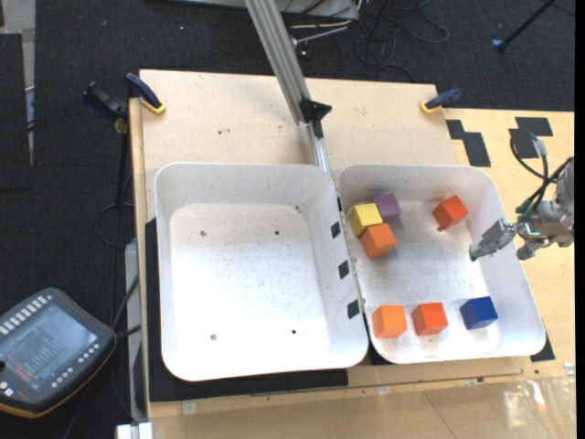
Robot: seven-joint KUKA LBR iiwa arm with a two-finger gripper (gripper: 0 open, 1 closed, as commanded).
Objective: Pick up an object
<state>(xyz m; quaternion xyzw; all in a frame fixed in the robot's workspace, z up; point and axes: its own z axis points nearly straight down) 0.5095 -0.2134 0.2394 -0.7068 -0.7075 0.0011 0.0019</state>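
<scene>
Hand (498, 238) hangs over the right rim of the right bin (517, 273), reaching in from the right, with nothing between its parts that I can see. Whether it is released or clenched I cannot tell; it shows as a small grey shape with one dark slanted piece, and its tips blur against the white bin.

Nearest to it are the red cube (450, 212), a little to the far left, and the blue cube (478, 313) on the near side, close to the bin's right wall. Either looks like the best pick, since each stands apart from its neighbours. For the red one, I would bring the hand over its centre, square to its faces, and come straight down so both sides are caught evenly. The blue one sits close to the wall, which may crowd one side.

Farther left, the orange cube (389, 321) and the second red cube (430, 318) stand near each other along the near edge. The yellow cube (366, 217), purple cube (387, 207) and another orange cube (378, 240) are bunched, touching or nearly so, and would be awkward to enter.

Most of the arm is cut off at the right edge. The left bin (174, 273) lies beyond, on the table (228, 117).
</scene>
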